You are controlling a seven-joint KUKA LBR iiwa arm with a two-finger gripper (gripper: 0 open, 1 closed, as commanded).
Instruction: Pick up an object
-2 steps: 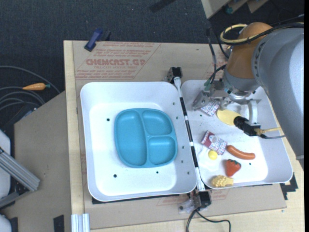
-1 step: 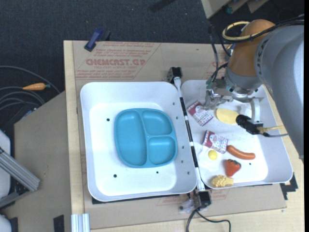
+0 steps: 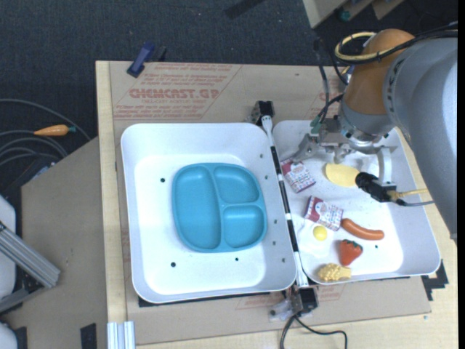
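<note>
White plastic bins sit side by side on the bench, and the left bin (image 3: 145, 217) has just a blue divided plate (image 3: 218, 206) lying flat in the middle of it, three compartments facing up. All the small stuff is in the right bin (image 3: 414, 257). There's a yellow banana-ish piece (image 3: 341, 174) near the top, just beside the arm's wrist, a red-and-white packet (image 3: 296, 176) close to the divider wall, and another red-and-white packet (image 3: 324, 213) a bit lower. Below that one is a tiny yellow round thing (image 3: 320, 233), maybe a toy lemon, hard to say at this size. A toy sausage (image 3: 362, 230) lies to the right of it, a red strawberry (image 3: 349, 252) just under the sausage, and a lumpy yellow piece (image 3: 333, 272) down at the front edge, well apart from the arm.

The gripper (image 3: 347, 150) hangs over the back part of the right bin, close to the banana piece, but the wrist covers it so I can't tell whether it's open or closed, or grasping anything.
</note>
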